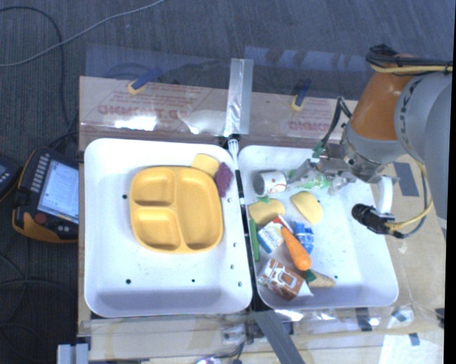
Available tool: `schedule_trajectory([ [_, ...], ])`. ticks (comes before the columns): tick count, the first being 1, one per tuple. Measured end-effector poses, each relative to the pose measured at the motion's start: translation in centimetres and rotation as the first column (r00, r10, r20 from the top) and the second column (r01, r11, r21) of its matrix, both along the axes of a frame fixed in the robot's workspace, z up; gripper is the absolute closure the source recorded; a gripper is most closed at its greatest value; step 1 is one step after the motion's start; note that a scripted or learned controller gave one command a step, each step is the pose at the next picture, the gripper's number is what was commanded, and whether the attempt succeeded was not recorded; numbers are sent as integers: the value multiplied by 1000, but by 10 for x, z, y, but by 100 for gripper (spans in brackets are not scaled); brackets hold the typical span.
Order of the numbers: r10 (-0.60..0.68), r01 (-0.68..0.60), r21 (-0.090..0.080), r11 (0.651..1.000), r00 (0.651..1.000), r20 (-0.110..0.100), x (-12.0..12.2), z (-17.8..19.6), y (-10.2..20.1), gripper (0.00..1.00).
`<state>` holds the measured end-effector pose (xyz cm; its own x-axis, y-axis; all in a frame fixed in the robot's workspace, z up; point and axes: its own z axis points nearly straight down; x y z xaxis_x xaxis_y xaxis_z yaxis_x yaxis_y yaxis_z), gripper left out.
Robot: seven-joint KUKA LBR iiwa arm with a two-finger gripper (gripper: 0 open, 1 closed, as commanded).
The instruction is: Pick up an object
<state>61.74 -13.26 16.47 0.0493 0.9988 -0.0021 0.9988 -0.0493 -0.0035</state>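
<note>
The right bin (370,268) holds a heap of small things: a white cup (271,182) on its side, a pale yellow lump (308,207), a yellow wedge (265,212), an orange carrot (296,249), a blue and white packet (274,236), a brown snack packet (281,279) and a thin green stick (253,240). My gripper (316,175) hangs low over the bin's far part, just right of the cup and above the pale yellow lump. Nothing can be seen held in it.
The left bin (105,274) carries a yellow divided plate (175,208), with a small yellow block (205,163) and a purple piece (224,178) at its far right corner. A black cable plug (367,214) hangs over the right bin. A teach pendant (50,195) lies left of the bench.
</note>
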Motion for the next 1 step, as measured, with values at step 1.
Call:
schedule_trajectory([
  [1,57,-57,-6,998,998,20,-21,-72,-7,0],
])
